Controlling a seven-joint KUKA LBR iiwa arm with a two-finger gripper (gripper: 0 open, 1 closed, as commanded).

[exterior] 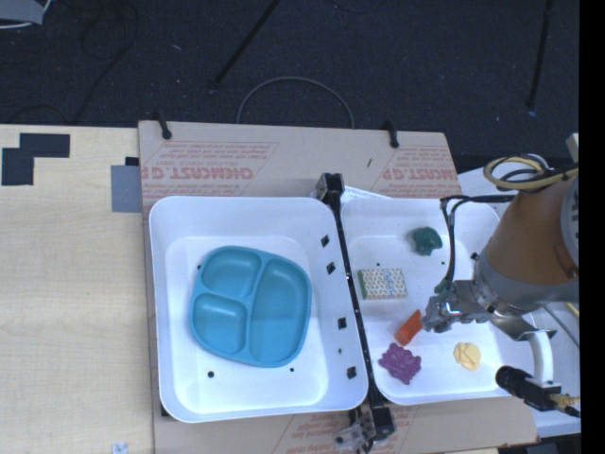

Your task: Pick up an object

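Note:
Several small objects lie in the right bin [397, 218]: a teal lump [426, 240] at the back, a patterned pale block [382, 283] near the divider, an orange-red piece [408, 327], a purple grape-like cluster [401, 362] and a yellow lump [467, 355] at the front. My gripper [438, 317] reaches in from the right and is low over the bin floor, just right of the orange-red piece. The wrist and arm hide the bin's right side.
The left bin [180, 225] holds a blue divided plate [252, 305]. A black clamp strip [342, 291] runs between the bins. Cardboard [284, 159] lies behind them, and a black cable loops at the right edge.

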